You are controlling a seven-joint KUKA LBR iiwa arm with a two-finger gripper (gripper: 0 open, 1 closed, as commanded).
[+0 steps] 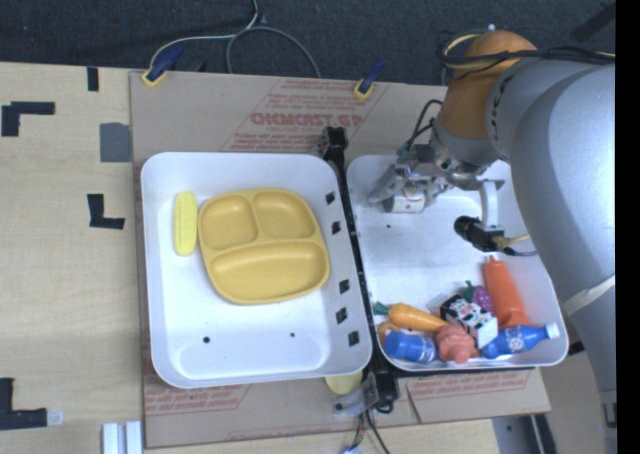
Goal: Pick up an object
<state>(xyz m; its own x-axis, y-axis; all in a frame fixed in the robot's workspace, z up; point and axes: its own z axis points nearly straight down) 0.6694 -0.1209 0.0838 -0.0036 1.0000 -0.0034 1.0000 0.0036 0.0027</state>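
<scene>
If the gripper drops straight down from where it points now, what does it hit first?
Most likely the bare white floor of the right bin, under the gripper. The toys lie apart at the near end. Depth is unclear.

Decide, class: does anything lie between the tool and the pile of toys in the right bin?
Nothing visible does. The tool sits over the far end of the right bin, and bare white floor runs from there to the toys heaped along the near edge.
</scene>
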